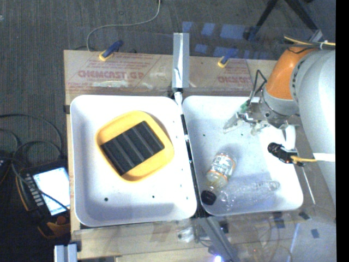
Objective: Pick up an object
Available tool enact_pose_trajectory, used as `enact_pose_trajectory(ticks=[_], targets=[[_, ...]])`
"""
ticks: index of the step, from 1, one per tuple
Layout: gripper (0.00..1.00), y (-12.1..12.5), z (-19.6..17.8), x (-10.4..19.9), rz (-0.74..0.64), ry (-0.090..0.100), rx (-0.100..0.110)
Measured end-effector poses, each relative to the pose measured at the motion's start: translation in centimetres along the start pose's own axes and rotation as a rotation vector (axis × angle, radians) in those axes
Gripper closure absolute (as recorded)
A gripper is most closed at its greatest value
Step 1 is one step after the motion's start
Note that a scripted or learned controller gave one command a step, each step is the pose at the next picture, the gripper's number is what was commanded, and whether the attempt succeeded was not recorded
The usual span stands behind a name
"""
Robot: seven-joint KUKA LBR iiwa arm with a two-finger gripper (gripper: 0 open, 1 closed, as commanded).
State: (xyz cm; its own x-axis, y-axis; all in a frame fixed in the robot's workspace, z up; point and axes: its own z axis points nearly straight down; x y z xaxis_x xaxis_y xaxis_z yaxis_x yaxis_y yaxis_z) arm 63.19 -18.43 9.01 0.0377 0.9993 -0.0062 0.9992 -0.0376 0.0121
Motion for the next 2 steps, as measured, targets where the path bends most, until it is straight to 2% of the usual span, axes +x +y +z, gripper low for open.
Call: enact_pose_trajectory(ticks=[1, 2], targets=[[0.00, -5.6, -4.9, 0.7, -0.180, 0.003, 0.013], [0.00, -7.6, -0.3, 6.9, -0.264, -0.001, -0.008]])
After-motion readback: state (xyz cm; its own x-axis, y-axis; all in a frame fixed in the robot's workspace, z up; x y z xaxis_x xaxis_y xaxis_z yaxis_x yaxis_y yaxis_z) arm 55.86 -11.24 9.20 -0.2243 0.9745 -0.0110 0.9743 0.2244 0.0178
